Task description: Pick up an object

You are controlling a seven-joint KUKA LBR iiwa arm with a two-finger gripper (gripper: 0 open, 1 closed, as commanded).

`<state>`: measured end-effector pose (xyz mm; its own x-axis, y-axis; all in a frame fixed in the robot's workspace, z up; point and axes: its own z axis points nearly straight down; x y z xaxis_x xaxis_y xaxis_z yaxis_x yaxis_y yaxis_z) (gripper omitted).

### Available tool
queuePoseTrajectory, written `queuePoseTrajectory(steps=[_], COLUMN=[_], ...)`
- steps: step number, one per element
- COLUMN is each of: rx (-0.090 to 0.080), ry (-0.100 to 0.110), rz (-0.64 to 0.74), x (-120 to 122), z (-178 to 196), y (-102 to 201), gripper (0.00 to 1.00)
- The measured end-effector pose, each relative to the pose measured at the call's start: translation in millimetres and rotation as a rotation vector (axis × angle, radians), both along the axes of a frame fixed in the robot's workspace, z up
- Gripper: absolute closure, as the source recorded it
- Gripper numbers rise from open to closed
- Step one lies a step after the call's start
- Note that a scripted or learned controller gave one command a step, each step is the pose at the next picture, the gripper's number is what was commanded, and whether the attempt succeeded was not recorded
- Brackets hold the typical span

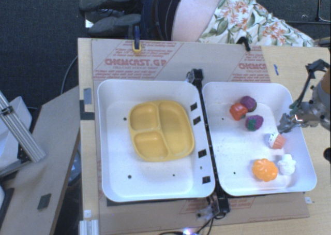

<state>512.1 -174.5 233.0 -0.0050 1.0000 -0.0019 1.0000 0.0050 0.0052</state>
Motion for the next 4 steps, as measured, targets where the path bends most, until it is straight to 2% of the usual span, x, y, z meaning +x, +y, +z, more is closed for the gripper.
queuePoseTrajectory(steps=[1,2,3,4], rx=[0.003,0.003,0.003,0.004], ry=[0.004,0.002,0.004,0.005], rz=[0.004,0.005,0.004,0.005], x=[-7,-3,-12,-10], z=[-9,2,4,-6], y=[51,104,154,216], gripper=[1.0,1.0,1.0,1.0])
